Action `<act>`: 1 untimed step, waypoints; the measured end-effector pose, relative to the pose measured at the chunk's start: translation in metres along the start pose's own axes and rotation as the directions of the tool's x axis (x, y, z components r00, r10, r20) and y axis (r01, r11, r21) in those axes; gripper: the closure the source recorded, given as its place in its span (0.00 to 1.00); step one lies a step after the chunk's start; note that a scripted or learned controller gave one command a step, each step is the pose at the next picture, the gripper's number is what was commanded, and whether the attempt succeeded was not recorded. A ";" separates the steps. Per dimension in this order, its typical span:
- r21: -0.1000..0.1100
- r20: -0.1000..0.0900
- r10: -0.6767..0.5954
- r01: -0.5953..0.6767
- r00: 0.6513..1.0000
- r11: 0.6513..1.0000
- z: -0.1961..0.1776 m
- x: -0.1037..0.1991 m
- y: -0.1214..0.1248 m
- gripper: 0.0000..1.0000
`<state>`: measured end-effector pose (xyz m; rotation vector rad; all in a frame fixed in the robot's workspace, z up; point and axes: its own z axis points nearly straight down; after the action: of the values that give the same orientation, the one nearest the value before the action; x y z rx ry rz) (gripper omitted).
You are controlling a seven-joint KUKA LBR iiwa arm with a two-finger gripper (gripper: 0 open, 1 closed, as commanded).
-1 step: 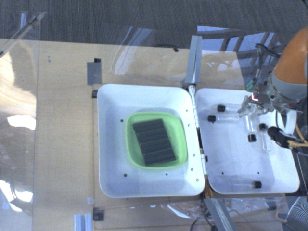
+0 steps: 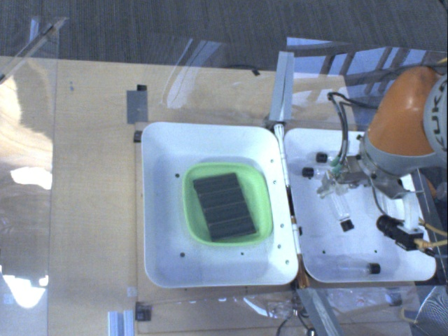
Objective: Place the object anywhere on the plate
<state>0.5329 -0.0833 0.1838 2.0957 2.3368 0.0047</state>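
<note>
Robot arm (image 2: 406, 117) runs off the right edge, upper part out of frame. It covers the far right corner of the right bin (image 2: 315, 257) and some of its floor. Under it the gripper (image 2: 334, 182) is small and pale against the white, mixed up with cables (image 2: 343, 128); can't separate its outline from what lies below. A capped clear piece (image 2: 345, 222) near the gripper and a clear tube (image 2: 360, 266) by the near wall: too small to name. Black specks (image 2: 306, 171) toward the far wall likewise. Dark block (image 2: 224, 206) hides the middle of the plate (image 2: 190, 194). Left of the bench (image 2: 84, 222) washed out by glare (image 2: 28, 177). Below the bins, clutter (image 2: 329, 313) blurred and cut by the bottom edge.
</note>
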 end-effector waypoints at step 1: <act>0.000 0.000 0.001 -0.001 1.000 1.000 0.000 0.000 0.000 0.00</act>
<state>0.5329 -0.0836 0.1839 2.0961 2.3358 0.0050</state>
